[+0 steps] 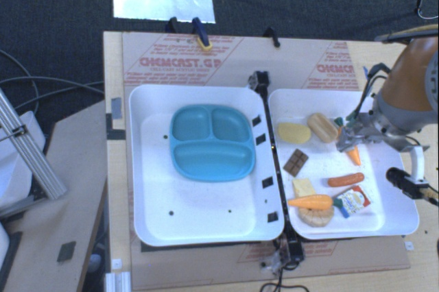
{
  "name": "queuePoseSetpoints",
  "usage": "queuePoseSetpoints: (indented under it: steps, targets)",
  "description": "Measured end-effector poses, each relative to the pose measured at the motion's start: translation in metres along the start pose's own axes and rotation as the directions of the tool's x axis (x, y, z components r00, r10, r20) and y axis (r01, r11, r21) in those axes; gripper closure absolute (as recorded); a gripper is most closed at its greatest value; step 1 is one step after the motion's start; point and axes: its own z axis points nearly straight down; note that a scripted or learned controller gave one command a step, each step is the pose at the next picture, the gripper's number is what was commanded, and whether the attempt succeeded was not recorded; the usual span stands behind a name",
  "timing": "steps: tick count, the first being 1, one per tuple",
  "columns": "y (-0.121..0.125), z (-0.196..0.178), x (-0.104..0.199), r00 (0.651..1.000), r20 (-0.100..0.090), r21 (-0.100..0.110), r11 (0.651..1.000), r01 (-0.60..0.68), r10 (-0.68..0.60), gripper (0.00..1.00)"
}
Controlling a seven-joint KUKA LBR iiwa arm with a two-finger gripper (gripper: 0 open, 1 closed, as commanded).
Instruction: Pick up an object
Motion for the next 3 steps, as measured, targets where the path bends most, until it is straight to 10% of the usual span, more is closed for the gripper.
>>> queuePoseSetpoints:
  steps: [2,3]
  targets:
    - [0.012,-0.088,0.000,1.000,0.000,-0.001,1.000,0.002,-0.002,1.00]
    - [0.030,-0.078,0.054,1.000,-0.001,0.001,1.000,0.006,-0.006,1.00]
